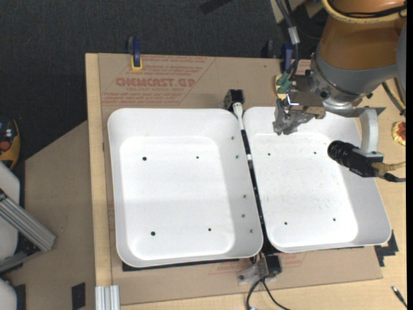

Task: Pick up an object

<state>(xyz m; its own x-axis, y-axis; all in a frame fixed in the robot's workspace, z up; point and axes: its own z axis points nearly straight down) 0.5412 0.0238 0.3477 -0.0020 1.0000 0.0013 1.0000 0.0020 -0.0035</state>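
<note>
Pincer [286, 123], its grip unreadable, hangs above the right bin [322, 202] of two, left bin [174, 192] alongside.

Arm [352, 57] from the right — jaws down over right bin's [310, 192] far left corner.

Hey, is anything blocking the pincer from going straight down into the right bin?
Nothing visible does. The pincer hangs over the far left corner of the right bin, with only bare white floor beneath it.
</note>
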